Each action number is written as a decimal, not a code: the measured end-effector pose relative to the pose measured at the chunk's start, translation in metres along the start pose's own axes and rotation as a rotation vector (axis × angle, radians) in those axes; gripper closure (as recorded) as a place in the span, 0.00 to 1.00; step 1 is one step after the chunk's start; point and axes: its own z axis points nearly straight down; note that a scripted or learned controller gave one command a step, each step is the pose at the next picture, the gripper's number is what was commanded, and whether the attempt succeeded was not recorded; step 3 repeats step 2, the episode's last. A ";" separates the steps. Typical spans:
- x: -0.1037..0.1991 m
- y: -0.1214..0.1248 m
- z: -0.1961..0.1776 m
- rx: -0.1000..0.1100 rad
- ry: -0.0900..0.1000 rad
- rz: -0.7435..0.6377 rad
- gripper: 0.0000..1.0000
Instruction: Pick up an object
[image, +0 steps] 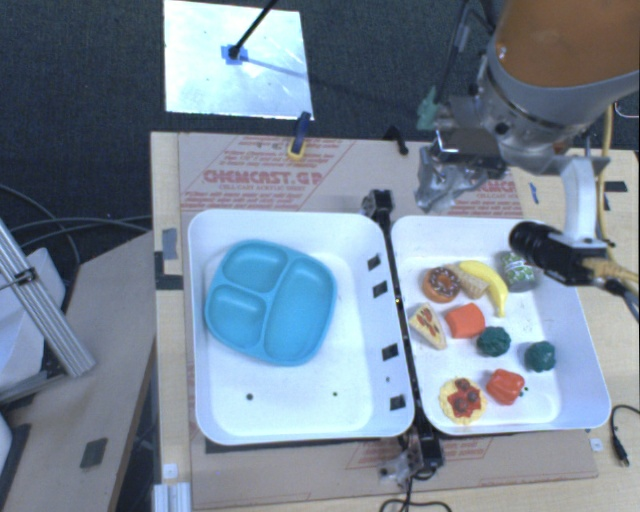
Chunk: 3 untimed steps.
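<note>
Arm: grey body with orange band (560, 45) fills the upper right of the frame, nearest the lens, hanging above the far edge of the right bin.
Gripper: (450, 190) metal assembly below the wrist, upper right of centre, above the bench just beyond the right bin's far rim; whether the claw is wide or narrow cannot be told from this angle; nothing seen between the fingers.
Right bin: (580, 400) white, lower right, holds toy foods.
Donut: (440, 284) near the bin's upper left, touching the banana.
Banana: (487, 282) yellow, just right of the donut.
Pizza slice: (427, 327) by the divider, left side of the bin.
Orange block: (464, 320) centre of the bin, just beside the pizza slice.
Broccoli pieces: (493, 342) and (540, 355), dark green, right of centre, apart.
Red pepper: (506, 386) near the bin's lower edge.
Round pizza: (463, 399) lower left of the bin, beside the pepper.
Left bin: (230, 410) white, centre left.
Blue tray: (270, 302) three compartments, lying in the left bin.
</note>
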 end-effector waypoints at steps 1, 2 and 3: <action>-0.043 -0.002 0.157 0.024 -0.005 0.001 1.00; -0.023 -0.017 0.157 0.010 0.000 -0.008 1.00; -0.023 -0.017 0.157 0.010 0.000 -0.008 1.00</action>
